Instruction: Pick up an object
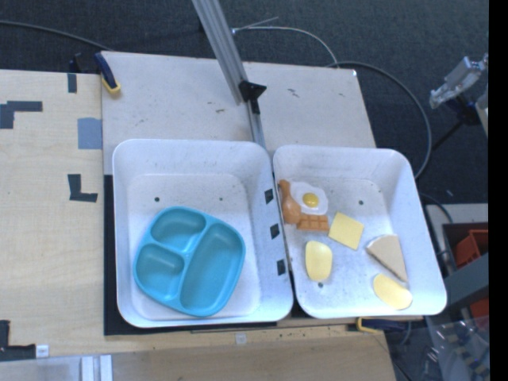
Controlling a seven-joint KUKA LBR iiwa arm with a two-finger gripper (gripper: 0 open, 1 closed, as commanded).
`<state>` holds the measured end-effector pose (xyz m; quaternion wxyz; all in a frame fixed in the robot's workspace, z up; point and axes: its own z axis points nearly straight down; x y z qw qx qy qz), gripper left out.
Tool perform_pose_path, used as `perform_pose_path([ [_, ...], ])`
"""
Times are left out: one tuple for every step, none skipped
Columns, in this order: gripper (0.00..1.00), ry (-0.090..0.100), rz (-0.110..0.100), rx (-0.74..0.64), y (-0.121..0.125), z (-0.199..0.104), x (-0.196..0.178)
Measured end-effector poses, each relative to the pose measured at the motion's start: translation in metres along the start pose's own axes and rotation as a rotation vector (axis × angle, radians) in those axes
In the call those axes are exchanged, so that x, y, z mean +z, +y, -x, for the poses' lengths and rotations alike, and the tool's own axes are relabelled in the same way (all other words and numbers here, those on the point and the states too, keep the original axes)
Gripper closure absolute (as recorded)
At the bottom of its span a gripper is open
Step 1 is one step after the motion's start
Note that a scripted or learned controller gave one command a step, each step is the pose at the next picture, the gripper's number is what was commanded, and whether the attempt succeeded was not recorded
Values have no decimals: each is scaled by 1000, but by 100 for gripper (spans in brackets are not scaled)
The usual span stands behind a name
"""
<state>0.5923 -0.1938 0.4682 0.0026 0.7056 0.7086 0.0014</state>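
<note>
Lying in the right bin [397, 165], the things I might pick sit in a loose cluster. A fried egg [308, 198] rests toward the bin's left wall, touching an orange piece [291, 207] on its left and a brown waffle-like piece [313, 223] just below it. A pale yellow square slice [346, 231] lies tilted just to the right of the waffle piece. Below the waffle piece lies a rounded yellow piece [318, 260], apart from the square slice. A tan wedge [388, 255] sits near the bin's right wall, and another yellow rounded piece [392, 292] lies just below it at the bin's lower right corner.

The left bin [127, 165] holds a blue divided plate [190, 260] with three compartments, set toward the lower part of that bin.

My gripper [459, 82] is at the frame's upper right edge, well apart from both bins, over the dark floor. I cannot tell how my gripper stands from this view, and nothing is seen held in it.

Behind the bins a metal rail [220, 38] slants down to the seam between them. A blue and yellow clamp [107, 73] sits at the bench's upper left corner.
</note>
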Motion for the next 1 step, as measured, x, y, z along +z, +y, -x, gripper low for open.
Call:
perform_pose_path([
  [0, -4, 2, 3, 58, 17, -74],
])
